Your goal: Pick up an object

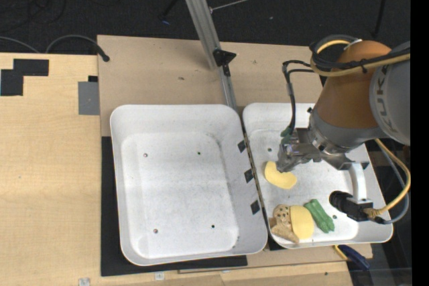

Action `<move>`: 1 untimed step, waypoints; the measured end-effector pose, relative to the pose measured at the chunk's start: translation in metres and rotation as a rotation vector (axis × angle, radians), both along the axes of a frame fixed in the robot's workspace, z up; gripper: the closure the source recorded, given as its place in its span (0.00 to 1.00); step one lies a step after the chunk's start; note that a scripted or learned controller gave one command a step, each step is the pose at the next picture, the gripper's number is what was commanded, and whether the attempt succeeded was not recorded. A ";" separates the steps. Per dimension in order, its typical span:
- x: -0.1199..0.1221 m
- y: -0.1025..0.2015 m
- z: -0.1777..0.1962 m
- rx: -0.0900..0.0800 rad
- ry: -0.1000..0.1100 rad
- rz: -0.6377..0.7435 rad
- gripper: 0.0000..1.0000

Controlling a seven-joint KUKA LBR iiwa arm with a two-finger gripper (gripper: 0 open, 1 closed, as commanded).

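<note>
Yellow curved object [280, 176] is lying in right bin [268, 118], near its left wall. Gripper [287, 159] is being held just above it, touching or nearly so; grip state cannot be told. Green piece [321, 216], yellow block [301, 222] are lying near front edge.

Matt white bins on bare wood

Both bins [175, 144] look like matt, faintly speckled white plastic; the bench [47, 164] is pale, smooth wood-grain board; the slanted rail [200, 13] is ribbed grey metal; the yellow object [280, 177] looks smooth, softly glossy.
</note>
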State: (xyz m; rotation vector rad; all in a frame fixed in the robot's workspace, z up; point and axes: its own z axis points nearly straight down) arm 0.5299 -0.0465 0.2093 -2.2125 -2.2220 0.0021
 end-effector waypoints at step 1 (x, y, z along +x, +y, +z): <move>-0.002 0.059 -0.004 0.000 0.001 0.001 1.00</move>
